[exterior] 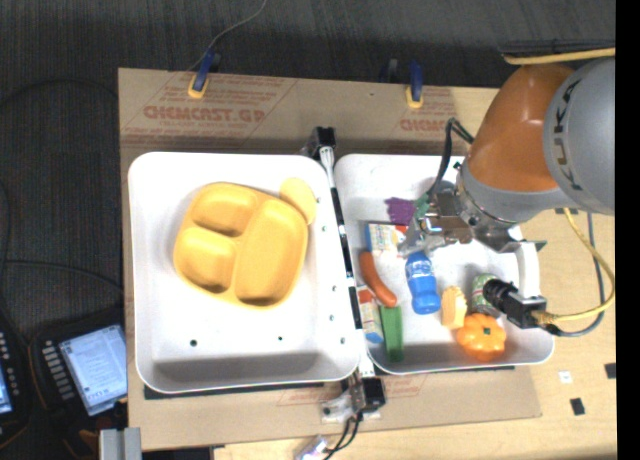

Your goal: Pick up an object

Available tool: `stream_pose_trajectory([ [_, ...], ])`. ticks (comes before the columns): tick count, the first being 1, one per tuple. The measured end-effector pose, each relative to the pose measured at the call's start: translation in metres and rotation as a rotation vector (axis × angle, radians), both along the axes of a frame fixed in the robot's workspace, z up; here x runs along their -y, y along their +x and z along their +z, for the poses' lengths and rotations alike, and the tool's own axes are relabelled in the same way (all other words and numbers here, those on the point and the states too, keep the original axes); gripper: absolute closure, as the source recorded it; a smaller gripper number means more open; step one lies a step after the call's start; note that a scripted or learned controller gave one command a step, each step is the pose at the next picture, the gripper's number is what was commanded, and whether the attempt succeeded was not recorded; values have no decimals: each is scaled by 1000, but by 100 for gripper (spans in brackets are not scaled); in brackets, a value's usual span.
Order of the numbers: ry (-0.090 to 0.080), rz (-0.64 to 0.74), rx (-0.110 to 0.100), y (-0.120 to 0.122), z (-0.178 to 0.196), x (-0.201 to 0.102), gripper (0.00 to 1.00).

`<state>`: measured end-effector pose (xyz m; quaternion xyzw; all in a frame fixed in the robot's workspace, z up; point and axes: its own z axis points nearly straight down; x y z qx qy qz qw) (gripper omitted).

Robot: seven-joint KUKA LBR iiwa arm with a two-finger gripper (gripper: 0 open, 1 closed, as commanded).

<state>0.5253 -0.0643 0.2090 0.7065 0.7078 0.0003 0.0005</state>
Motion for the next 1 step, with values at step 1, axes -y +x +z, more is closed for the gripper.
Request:
stream_pose_trajectory([
  [1,0,0,1,1,10,0,100],
])
